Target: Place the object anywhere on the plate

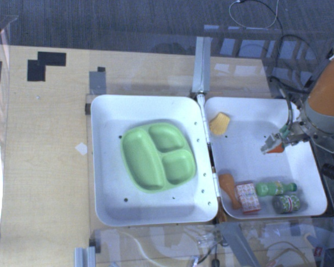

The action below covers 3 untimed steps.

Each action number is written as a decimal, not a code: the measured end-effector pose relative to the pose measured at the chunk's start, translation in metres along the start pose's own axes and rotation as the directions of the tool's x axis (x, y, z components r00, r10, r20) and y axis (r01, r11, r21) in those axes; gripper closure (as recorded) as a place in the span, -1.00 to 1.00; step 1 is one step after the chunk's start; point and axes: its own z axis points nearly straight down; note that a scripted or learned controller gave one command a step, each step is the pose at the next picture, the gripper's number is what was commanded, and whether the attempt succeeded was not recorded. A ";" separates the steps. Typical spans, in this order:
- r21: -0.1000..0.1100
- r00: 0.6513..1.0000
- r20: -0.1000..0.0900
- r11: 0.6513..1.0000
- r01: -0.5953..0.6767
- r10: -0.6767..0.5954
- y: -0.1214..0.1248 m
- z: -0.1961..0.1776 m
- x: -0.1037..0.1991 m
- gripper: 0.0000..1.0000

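Plate: we see a green plate (pixel 157 156) with three compartments, lying in the middle of the left bin (pixel 106 204), left of centre in the frame.
Right bin: we see the right bin (pixel 250 110) touching the left one along its inner edge, right of centre in the frame.
Tool: we see the tool (pixel 275 144) at the right of the frame, over the right bin's upper right part, its arm (pixel 328 93) entering from the right edge.
Tool state: we think it is clamped on a small orange object (pixel 276 148) at its tip, though the view is too small there to be sure.
Yellow piece: a yellow item (pixel 220 123) lies in the right bin's upper left corner.
Lower row: along the right bin's bottom edge we see an orange carrot-like piece (pixel 228 186), a small carton (pixel 247 197) just beside it, a green bottle (pixel 274 188), and a can (pixel 286 203) just below the bottle.
Table: the wooden table (pixel 44 149) fills the left of the frame, with black marks (pixel 44 64) at upper left.
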 end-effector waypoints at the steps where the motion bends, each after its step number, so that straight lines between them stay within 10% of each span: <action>1: -0.001 0.999 -0.001 0.999 0.037 -0.037 0.027 -0.019 0.056 1.00; 2: 0.001 0.996 -0.003 0.996 0.087 -0.087 0.037 -0.012 0.116 1.00; 3: 0.002 0.992 -0.004 0.992 -0.123 0.123 0.068 -0.013 0.242 1.00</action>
